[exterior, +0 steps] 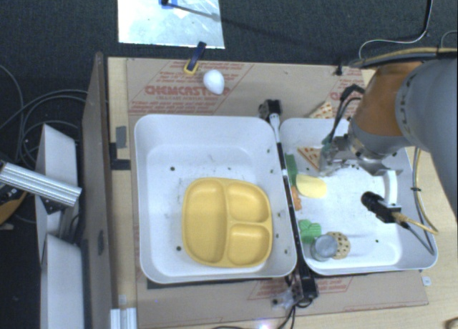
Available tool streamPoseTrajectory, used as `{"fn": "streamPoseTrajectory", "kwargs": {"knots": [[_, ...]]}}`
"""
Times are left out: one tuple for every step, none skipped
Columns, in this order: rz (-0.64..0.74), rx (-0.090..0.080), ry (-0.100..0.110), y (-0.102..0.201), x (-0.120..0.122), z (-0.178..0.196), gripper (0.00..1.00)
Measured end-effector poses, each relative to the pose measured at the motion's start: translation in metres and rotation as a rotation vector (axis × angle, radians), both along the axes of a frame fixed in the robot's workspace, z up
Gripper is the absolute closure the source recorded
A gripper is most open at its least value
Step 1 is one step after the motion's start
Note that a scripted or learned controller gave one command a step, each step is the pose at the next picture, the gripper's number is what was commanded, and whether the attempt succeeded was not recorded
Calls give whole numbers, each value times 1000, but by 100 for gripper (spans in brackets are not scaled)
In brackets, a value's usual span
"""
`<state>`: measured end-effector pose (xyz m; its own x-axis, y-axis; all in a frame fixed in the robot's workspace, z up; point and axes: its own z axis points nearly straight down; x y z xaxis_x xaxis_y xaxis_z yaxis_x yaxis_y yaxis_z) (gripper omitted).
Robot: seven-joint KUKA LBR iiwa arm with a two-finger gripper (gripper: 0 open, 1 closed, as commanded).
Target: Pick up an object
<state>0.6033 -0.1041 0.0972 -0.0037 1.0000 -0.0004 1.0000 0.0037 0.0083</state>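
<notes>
Of the right bin's [411, 252] contents, the pale yellow lump [312, 187] lying just below the gripper [330, 161], whose fingers' spread I cannot tell, looks light, smooth, perhaps slippery, best pinched across its short middle.

Pale yellow object [311, 187] in right bin [411, 249], left side.

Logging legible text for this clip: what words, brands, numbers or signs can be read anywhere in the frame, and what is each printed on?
"CHEMCAST": red print on the brown cardboard sheet under the bins, read behind the left bin.
More red print on the same cardboard: smaller lines around that word, near the back right corner and along the front edge; all too small or blurred to read.
No print can be made out on the bins or the yellow divided tray.
</notes>
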Motion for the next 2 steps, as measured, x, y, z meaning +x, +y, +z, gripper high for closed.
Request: {"fn": "streamPoseTrajectory", "kwargs": {"knots": [[0, 0, 1, 0, 0, 0, 0], [2, -1, 1, 2, 51, -12, 0]]}}
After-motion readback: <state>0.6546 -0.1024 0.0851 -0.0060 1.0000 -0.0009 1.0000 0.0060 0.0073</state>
